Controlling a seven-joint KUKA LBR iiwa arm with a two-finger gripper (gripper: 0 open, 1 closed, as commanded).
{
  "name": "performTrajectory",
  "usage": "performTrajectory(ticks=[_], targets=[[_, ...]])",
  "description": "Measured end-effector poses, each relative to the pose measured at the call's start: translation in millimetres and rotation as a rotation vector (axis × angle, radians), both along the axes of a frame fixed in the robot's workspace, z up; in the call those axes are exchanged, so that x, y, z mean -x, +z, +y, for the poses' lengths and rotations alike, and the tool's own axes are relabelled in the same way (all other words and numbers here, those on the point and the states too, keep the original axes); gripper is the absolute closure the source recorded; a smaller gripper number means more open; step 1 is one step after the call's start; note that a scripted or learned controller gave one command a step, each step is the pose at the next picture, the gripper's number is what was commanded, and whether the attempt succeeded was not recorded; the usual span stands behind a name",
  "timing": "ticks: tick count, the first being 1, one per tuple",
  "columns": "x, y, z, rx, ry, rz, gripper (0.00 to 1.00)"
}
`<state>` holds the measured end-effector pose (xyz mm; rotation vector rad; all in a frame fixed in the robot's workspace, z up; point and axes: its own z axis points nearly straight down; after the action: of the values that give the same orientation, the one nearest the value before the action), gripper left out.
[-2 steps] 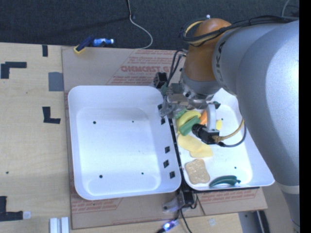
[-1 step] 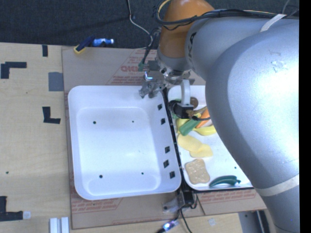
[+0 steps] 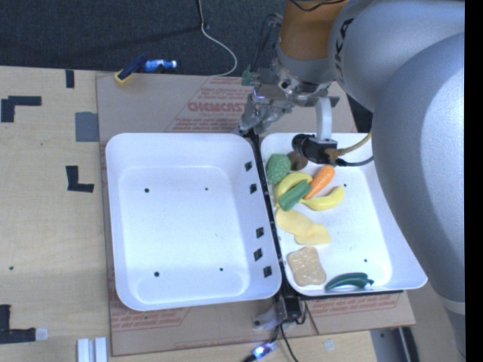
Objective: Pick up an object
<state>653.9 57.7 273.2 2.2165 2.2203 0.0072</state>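
My gripper hangs over the far end of the divider between the two bins, just above the right bin's far left corner. Nothing shows in it. Toy foods lie in the right bin: a green leafy piece closest below the gripper, a yellow and green piece, an orange carrot, a yellow banana, a pale yellow piece, a beige cracker and a dark green pepper near the front rim.
The left bin stands beside the right one, on brown cardboard. The grey arm covers the upper right. A black fitting with a cable hangs over the right bin's far edge. A blue and yellow tool lies at the back.
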Motion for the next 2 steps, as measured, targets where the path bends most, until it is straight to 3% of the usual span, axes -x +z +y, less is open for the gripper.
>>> performTrajectory(ticks=[1,2], targets=[[-11.0,-101.8,69.4,0.001,0.005,0.013,1.0],[25.8,-26.3,108.5,-0.003,0.005,0.004,1.0]])
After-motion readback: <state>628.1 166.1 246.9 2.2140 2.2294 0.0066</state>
